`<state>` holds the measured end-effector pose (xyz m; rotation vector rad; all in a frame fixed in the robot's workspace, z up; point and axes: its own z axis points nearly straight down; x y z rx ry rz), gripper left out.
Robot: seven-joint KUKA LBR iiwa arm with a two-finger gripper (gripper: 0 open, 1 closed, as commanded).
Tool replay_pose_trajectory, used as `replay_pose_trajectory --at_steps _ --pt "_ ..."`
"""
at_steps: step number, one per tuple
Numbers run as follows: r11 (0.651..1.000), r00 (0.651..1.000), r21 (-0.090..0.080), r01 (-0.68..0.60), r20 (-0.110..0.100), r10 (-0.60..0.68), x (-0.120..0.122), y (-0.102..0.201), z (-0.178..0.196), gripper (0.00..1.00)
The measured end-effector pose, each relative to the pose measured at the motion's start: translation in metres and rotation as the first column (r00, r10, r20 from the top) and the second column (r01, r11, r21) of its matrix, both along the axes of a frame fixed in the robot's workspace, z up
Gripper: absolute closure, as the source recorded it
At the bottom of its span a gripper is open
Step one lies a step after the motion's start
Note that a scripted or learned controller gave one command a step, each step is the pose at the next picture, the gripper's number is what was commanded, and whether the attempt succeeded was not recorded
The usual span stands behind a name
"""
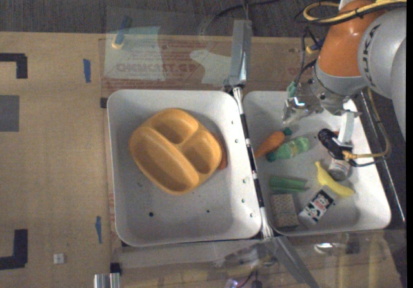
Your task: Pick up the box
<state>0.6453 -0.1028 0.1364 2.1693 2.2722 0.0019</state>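
The grey two-finger gripper (294,110) hangs low over the 11 o'clock corner of the right-hand shallow white bin (369,208). Whether it is open or closed I cannot tell from here, and nothing is visibly held in it.

Just beside it at its 7 o'clock lies a small orange plastic carrot (271,143). A pale green plastic bottle shape (290,149) sits next to the carrot's tip. Further down the bin are a dark green pepper-like piece (288,183) and, towards 4 o'clock, a yellow plastic banana (334,182).

The small black-and-white printed cardboard box (318,206) sits well apart from the gripper, at about its 5 o'clock, near the bin's 6 o'clock edge.

I'd say the trouble lies in the crowding down there. The banana's end is just beside the box at its 1 o'clock, and a tan speckled sponge-like block (283,210) lies near it at 9 o'clock. A descent slightly off line could land on either, or take the block for the target. The box also lies flat and skewed to the bin walls, so an unturned grip might nudge it instead of closing on it.

It looks light, short-sided and glossy, easily pushed along the smooth floor.
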Motion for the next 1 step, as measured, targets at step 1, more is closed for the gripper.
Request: replay_pose_trajectory --at_steps 1 --pt "1.0 1.0 0.0 0.0 0.003 0.0 0.0011 0.0001 0.0107 1.0"
